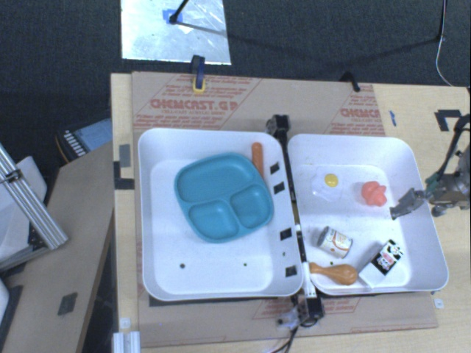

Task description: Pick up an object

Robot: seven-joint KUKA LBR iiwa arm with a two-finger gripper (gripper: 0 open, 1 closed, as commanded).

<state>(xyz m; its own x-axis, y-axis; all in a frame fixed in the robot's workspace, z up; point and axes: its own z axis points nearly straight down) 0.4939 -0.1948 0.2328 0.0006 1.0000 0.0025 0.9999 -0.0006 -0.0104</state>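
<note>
Here, the gripper [403, 206], its grip state unreadable, is best lowered squarely over the red toy [373, 192].

Robot lab: taped bench [243, 98], twin bins [158, 197], aluminium framing [29, 208].

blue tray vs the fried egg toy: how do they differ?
The blue tray lies in the left bin; the fried egg toy lies in the right bin. The tray is far larger. It is one blue with three compartments; the egg is white with a yellow yolk. Both lie flat, untouched.
</note>
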